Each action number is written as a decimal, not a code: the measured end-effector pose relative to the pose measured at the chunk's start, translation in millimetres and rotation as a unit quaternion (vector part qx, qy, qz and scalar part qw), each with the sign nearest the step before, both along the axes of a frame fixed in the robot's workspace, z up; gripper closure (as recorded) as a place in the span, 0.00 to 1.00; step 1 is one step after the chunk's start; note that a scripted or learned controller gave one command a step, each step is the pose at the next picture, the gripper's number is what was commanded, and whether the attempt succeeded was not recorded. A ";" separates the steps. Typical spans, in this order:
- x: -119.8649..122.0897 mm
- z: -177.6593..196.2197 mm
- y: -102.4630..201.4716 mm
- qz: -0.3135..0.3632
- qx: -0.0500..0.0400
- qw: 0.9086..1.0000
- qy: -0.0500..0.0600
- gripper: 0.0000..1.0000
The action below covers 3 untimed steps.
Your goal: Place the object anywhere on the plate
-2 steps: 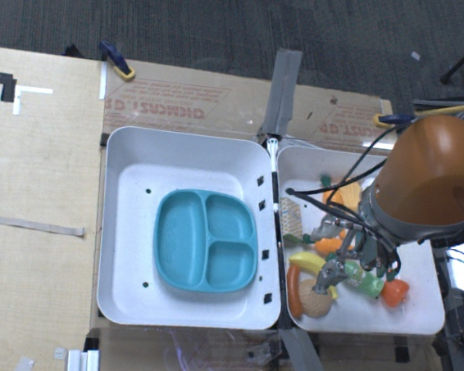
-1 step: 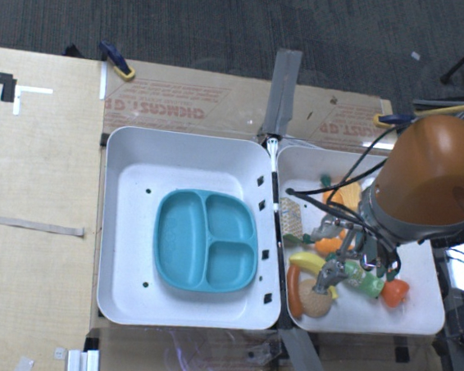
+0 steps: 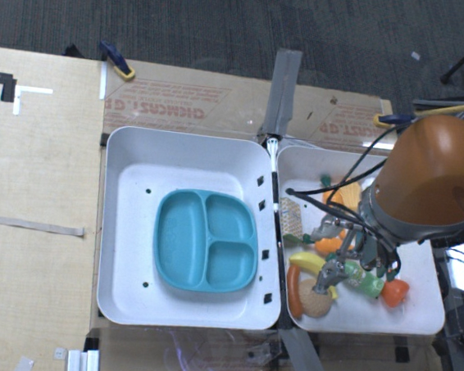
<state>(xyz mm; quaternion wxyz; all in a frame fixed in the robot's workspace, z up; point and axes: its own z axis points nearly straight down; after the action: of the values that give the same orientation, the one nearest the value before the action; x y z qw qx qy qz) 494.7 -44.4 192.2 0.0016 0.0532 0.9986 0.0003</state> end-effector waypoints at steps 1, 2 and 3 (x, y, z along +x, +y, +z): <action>0.0 0.0 0.0 0.000 0.000 1.000 0.000 0.00; 0.0 0.0 0.0 0.000 0.000 1.000 0.000 0.00; 0.0 0.0 0.0 0.000 0.000 1.000 0.000 0.00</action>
<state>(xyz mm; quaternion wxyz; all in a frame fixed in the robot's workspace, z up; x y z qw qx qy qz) 494.7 -44.4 192.2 0.0016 0.0532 0.9986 0.0003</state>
